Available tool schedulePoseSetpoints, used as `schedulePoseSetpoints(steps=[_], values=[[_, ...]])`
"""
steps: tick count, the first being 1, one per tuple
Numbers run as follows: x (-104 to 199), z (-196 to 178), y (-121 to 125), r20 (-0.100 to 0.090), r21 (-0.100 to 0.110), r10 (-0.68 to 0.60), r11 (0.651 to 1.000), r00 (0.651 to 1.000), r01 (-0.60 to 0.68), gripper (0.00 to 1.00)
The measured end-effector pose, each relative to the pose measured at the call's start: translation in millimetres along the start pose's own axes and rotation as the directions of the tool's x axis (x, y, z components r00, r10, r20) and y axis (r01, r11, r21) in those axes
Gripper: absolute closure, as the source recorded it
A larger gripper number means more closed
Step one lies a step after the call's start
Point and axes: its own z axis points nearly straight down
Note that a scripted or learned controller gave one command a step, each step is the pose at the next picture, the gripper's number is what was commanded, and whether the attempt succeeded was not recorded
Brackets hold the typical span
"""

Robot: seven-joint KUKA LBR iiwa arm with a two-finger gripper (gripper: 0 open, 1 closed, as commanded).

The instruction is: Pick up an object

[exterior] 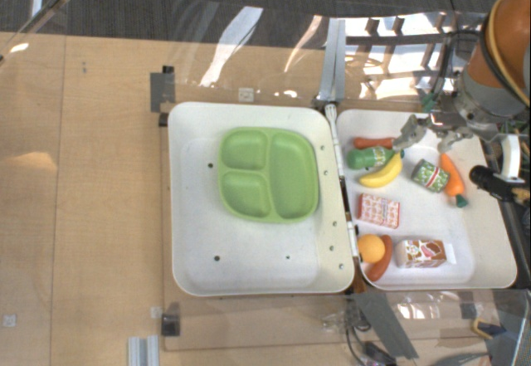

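Note:
My gripper (431, 138) hangs over the back of the right bin (489, 273), open, with nothing between its fingers (409, 134). Just below it lie a green can (429, 175) and an orange carrot (452, 178). To its left are a yellow banana (382, 173), a green vegetable (363, 158) and a small red-orange piece (372, 142). Nearer the front sit a red patterned box (378, 210), an orange (373, 248) on a red sausage (378, 267), and a small carton (423, 253).
The left bin (199, 265) holds a green divided plate (270, 173). A metal divider (333, 65) runs back between the bins. The arm's grey body and orange band (506, 41) fill the upper right, with a black part (498, 183) over the right bin's edge.

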Motion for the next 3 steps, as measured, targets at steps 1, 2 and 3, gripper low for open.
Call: schedulePoseSetpoints(steps=[1, 2, 3], values=[[-23, 125, 49, 0.004, -0.012, -0.045, 0.999, 0.999, 0.045, 0.0], [-3, 124, 39, 0.005, -0.014, -0.067, 0.998, 0.998, 0.068, 0.0], [0, 123, 21, 0.006, -0.018, -0.12, 0.993, 0.993, 0.12, 0.0]])
